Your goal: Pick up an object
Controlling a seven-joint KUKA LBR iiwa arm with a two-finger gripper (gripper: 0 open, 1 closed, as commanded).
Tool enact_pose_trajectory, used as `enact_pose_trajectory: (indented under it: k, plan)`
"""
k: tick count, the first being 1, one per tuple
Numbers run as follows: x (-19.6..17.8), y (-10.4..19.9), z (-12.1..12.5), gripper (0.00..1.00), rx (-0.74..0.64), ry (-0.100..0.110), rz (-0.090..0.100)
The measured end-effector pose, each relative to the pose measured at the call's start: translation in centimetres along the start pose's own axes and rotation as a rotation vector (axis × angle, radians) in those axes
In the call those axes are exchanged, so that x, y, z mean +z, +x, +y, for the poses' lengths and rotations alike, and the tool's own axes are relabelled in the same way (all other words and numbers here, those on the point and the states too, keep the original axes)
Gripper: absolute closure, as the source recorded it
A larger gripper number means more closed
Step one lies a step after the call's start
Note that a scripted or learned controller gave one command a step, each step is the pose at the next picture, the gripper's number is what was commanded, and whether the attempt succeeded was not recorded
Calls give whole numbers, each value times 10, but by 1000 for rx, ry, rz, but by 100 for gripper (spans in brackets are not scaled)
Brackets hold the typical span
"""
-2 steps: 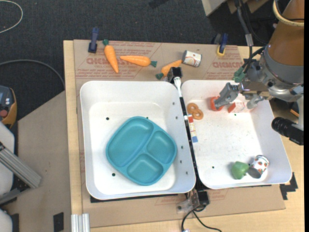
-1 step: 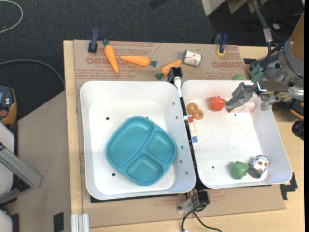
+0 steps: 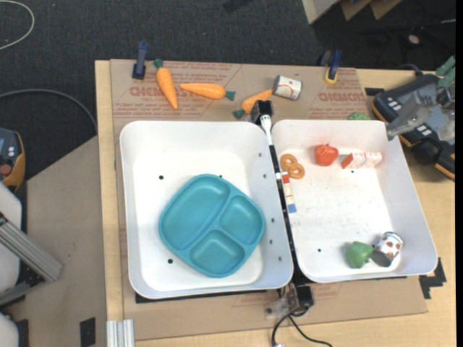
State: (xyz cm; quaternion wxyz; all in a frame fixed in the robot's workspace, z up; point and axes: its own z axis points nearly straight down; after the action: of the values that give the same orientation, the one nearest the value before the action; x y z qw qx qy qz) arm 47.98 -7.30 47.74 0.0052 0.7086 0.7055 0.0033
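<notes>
- Camera view from above: the teal three-compartment plastic plate (image 3: 211,225) lies flat in the left white bin (image 3: 137,194). It looks stiff, light and slick. It is too broad to span, so I'd judge the raised rim the only hold. Its long axis runs from upper left to lower right.
- The green rounded toy (image 3: 359,254) sits in the near right corner of the right white bin (image 3: 412,194), touching a white-and-dark ball-like toy (image 3: 391,246). It seems light and perhaps soft. With the bin wall and its neighbour so close, a hold from the open left side looks safest. I can make out no clear axis.
- The red tomato-shaped toy (image 3: 326,154) stands free near the far wall. It is probably hard plastic and rounded, so it may roll. A grip across its middle would suit it.
- The orange pretzel-shaped piece (image 3: 292,166) lies flat beside the divider. It is thin and light, with its long axis running towards the lower right, and pinching across a loop should hold it.
- The grey arm's gripper (image 3: 423,110) hangs beyond the right bin's far corner, well apart from everything. Whether its jaws are apart or together I cannot tell.
</notes>
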Motion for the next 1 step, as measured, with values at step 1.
enact_pose_trajectory:
  k: [1]
  plan:
    - [130, 58, -4, 0, -10, 27, 5]
